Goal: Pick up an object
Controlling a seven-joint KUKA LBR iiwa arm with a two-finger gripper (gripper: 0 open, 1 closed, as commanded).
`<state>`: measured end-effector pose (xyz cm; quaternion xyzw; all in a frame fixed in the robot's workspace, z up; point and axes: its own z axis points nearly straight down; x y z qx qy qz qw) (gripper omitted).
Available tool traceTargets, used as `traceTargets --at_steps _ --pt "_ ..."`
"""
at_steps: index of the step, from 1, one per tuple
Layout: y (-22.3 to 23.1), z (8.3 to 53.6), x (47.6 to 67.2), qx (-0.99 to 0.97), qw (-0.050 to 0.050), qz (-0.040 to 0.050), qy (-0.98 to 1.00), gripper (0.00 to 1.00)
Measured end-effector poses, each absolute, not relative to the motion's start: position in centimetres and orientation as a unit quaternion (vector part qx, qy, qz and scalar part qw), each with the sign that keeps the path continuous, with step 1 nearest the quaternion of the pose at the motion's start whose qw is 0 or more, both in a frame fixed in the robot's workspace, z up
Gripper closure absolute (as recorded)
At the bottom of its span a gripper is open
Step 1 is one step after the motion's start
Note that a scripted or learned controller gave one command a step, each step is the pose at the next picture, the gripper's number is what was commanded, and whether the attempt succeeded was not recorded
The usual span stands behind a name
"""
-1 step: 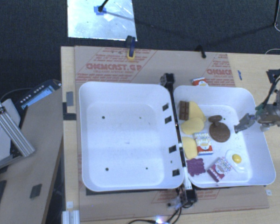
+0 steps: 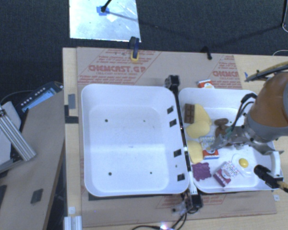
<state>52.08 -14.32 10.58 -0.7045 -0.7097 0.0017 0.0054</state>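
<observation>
Gripper (image 2: 220, 139): low inside the right bin (image 2: 230, 94), among its clutter; opening and any hold cannot be told. Just left of gripper: pale yellow soft-looking lump (image 2: 199, 127), likely light and yielding; best pinched across its narrow middle. Beyond the lump: brown block (image 2: 189, 112). Nearer the camera than gripper: purple piece (image 2: 201, 170), red-white packet (image 2: 226, 172).

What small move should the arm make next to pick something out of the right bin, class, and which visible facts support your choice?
Probably a short straight descent. The gripper hangs low in the right bin, over a clear packet between the yellow object and the fried-egg toy.
</observation>
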Motion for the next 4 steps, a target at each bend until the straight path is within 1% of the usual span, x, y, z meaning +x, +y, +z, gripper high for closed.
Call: traceTargets --at_steps 1,2,3,4 --pt "-9.9 12.8 48.5 -0.705 0.002 -0.0004 -0.71 0.0" --pt "-10.2 13.9 48.8 -0.706 -0.001 -0.0012 -0.708 1.0" --pt "0.5 21.0 54.3 -0.701 -0.002 -0.0058 -0.713 1.0" --pt "-5.1 42.1 55.1 -0.706 -0.009 -0.0068 -0.708 1.0"
